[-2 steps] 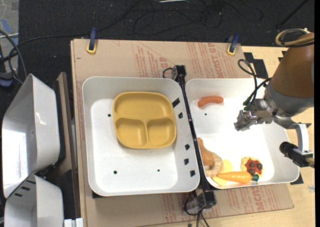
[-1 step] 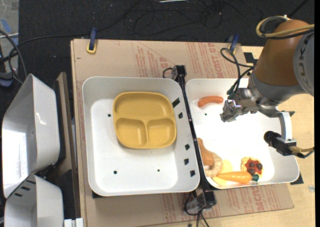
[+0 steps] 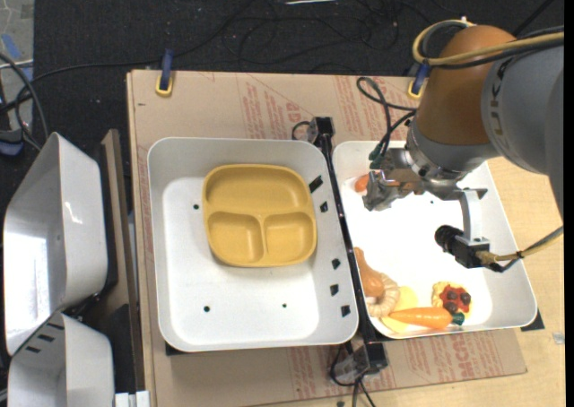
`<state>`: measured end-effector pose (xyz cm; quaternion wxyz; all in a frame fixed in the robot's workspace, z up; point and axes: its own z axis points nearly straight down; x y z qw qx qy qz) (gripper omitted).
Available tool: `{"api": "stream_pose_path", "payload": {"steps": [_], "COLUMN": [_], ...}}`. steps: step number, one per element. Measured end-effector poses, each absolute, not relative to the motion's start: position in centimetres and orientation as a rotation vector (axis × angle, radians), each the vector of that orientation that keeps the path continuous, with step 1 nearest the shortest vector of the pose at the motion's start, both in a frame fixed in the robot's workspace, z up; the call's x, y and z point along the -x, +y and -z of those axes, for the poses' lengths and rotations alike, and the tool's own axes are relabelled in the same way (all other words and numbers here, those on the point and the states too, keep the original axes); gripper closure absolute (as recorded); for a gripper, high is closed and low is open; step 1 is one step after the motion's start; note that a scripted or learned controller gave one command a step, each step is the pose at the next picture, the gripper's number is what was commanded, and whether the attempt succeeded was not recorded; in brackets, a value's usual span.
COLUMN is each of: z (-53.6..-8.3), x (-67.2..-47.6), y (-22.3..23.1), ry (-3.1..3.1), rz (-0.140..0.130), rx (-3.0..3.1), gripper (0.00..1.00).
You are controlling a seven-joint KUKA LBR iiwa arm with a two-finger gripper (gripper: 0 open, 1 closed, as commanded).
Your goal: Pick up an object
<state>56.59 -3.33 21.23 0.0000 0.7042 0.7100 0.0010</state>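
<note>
Task objs sit in the right shallow white plastic bin (image 3: 502, 244), mostly along its near edge: an orange plastic toy carrot (image 3: 420, 316) lying flat, w/ a pale pinkish-tan curved toy food piece (image 3: 374, 285) just beside it on the left side of the view, touching or nearly so. To the carrot's right is a small yellow toy item w/ red and dark spots on top (image 3: 451, 297), too small to make out further. A small orange-red object (image 3: 360, 184) shows at the bin's far left part, partly hidden by the arm's end.

The metal pincer (image 3: 377, 192) hangs over that far-left part of the right bin, close to the orange-red object. Can't tell how far apart its tips are or whether anything is between them; view is too cluttered there.

Left shallow white plastic bin (image 3: 170, 289) holds a yellow plastic three-section plate (image 3: 260, 214), lying flat, upper-centre of the bin.

Writing: the brown cardboard sheet on the counter (image 3: 242, 99) has faint red printed lettering, not legible. Grey arm link (image 3: 529, 100) shows part of white lettering, "UK" approx., cut off.
</note>
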Motion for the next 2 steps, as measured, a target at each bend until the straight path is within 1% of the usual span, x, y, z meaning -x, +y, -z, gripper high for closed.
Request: {"api": "stream_pose_path", "payload": {"steps": [1,2], "z": [-22.4,-21.8], "x": [-57.9,-60.0], "y": [2.2,7.6], "ry": [2.231,2.231], "rz": [-0.005,-0.004], "rx": [-2.211,-2.211], "gripper": [1.0,1.0]}}
